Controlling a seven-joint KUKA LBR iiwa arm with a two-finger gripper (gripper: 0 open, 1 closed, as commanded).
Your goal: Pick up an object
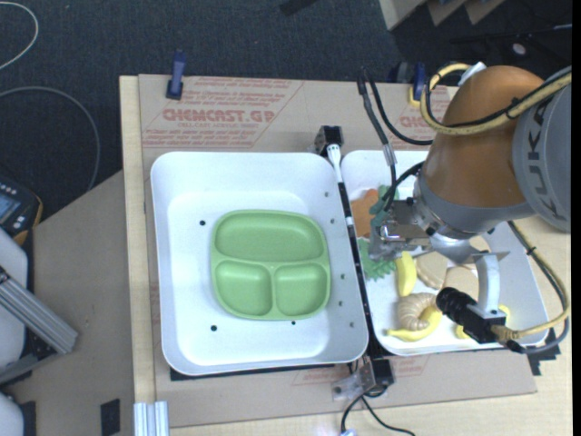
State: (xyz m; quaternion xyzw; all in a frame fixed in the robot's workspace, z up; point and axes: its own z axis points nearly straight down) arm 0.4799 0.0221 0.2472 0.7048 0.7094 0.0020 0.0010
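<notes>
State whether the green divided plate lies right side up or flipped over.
Right side up: the green divided plate shows its three hollow compartments facing the camera, flat in the left bin.
</notes>
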